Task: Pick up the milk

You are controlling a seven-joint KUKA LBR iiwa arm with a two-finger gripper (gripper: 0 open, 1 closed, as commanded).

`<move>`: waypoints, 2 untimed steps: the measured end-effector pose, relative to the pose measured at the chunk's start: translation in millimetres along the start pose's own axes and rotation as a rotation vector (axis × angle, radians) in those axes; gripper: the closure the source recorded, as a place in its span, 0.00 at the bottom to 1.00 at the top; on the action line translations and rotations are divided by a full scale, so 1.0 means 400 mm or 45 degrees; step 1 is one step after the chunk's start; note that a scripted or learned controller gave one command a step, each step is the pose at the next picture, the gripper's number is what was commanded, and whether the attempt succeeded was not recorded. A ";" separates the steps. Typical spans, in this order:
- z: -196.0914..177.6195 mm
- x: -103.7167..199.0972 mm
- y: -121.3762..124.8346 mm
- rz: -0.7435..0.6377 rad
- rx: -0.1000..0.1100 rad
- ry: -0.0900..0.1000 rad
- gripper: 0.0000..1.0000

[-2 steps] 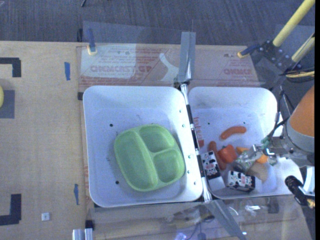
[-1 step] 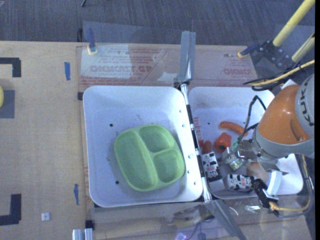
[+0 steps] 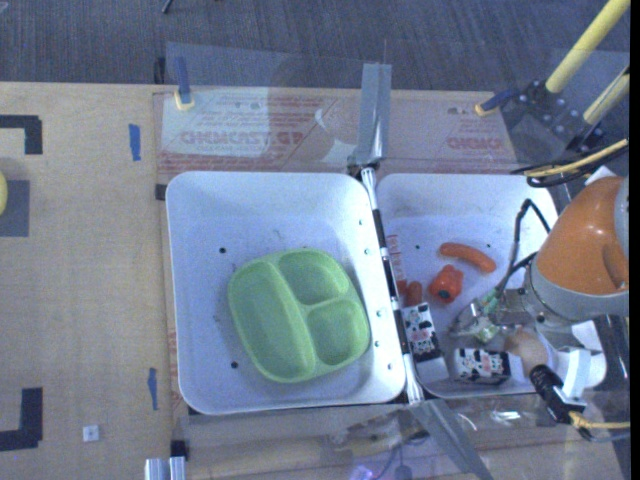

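Gripper point(image 3: 487, 320) low in right bin point(image 3: 470, 196) — just above milk point(image 3: 483, 365)

Right white bin point(image 3: 470, 190): upper half open floor, free access from above. Lower half crowded: orange sausage-shaped toy point(image 3: 467, 256), small red-orange piece point(image 3: 447, 283), two black-and-white cow-patterned milk cartons point(image 3: 420, 331) point(image 3: 483, 365) close by the divider and front wall. Left white bin point(image 3: 200, 218): green three-compartment plastic tray point(image 3: 298, 313) takes the centre; margins clear.
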State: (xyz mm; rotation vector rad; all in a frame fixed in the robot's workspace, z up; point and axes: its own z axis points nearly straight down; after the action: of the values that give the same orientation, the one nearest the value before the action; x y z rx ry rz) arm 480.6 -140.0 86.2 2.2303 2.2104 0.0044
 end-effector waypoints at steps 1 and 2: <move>-0.026 -0.002 0.002 0.002 -0.004 -0.003 1.00; -0.245 0.172 -0.003 -0.249 0.004 -0.001 1.00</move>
State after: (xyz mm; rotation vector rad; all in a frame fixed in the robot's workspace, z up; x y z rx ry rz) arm 479.8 -71.2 184.2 2.0049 2.4183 0.0004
